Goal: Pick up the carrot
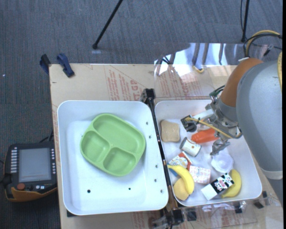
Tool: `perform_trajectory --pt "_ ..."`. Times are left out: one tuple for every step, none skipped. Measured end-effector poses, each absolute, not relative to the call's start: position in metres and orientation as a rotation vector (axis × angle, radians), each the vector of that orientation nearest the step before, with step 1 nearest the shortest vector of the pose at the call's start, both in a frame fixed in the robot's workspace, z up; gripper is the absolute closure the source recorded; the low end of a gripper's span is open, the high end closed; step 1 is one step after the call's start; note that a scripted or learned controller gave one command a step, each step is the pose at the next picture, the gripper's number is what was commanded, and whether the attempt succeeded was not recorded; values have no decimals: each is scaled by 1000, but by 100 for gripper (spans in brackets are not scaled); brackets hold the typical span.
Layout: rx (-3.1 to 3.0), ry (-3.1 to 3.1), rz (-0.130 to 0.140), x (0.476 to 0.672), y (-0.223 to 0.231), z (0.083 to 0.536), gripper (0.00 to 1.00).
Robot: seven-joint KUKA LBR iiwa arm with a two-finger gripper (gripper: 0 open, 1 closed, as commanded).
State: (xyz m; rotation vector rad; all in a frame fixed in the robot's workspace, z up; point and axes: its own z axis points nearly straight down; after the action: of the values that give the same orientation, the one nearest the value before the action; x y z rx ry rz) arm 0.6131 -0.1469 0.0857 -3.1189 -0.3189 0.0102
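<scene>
The orange carrot point(203, 137) lies in the upper middle of the right bin point(254, 168), pointing left and right. My gripper point(218, 146) hangs over the carrot's right end, close to it or touching it. The wrist above hides that end. I cannot make out anything held in the gripper. The grey arm with its orange band point(238, 78) covers the bin's right side.
In the right bin lie a bread slice point(170, 130), a small tin point(191, 147), a banana point(183, 178), a second yellow fruit point(235, 184), a pink packet point(199, 173), a black-and-white carton point(220, 184) and a white crumpled item point(222, 164). The left bin point(71, 185) holds a green divided plate point(113, 144).
</scene>
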Motion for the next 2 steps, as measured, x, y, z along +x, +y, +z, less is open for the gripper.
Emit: perform_trajectory --pt "-3119 -343 8 534 -188 87 0" --pt "-3109 -422 5 624 -176 87 0"
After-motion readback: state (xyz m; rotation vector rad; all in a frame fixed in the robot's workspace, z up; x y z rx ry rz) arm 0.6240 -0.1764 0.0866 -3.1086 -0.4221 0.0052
